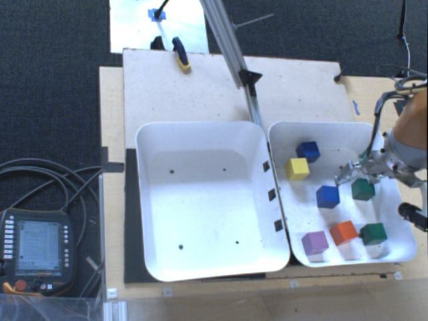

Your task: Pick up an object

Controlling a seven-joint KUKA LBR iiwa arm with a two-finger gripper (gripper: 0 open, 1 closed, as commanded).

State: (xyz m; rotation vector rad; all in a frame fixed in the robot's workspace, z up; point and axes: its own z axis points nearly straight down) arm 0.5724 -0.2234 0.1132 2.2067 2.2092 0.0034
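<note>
A handheld control screen (pixel 35 249) sits at eight o'clock, with black cables (pixel 47 179) looping just above it on dark carpet (pixel 47 65). A pale board (pixel 221 89) covers the worktop (pixel 110 146) toward twelve o'clock. A grey metal pole (pixel 224 29) slants down across it. Near eleven o'clock lies a clamp (pixel 180 53) with a yellow tip.

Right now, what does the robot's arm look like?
The arm is grey, round and chunky, with an orange band above the wrist. Thin grey cables loop beside it. Its end effector is small, shiny metal with thin parts. A black knob sticks out lower down.
</note>
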